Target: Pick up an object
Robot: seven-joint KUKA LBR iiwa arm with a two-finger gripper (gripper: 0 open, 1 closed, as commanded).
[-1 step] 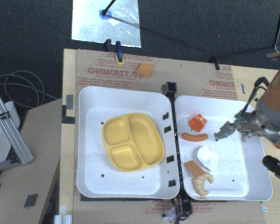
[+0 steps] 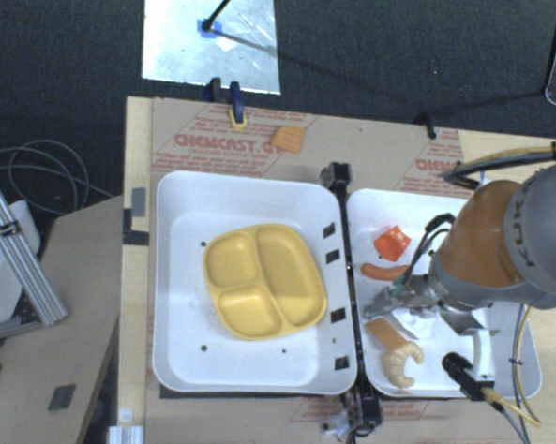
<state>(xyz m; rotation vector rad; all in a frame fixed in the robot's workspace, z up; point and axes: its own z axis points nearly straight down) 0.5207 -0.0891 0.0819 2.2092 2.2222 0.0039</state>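
Metal jaws [image 2: 383,304] over right bin [image 2: 532,373], grip state unclear, curved croissant [image 2: 399,353], glossy yellow divided plate [image 2: 265,281]

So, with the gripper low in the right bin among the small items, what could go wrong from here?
1. The gripper sits between the hot dog and the croissant, so it may close on nothing or on both.
2. It is near the divider wall and may strike it.
3. The orange block may get pushed aside.
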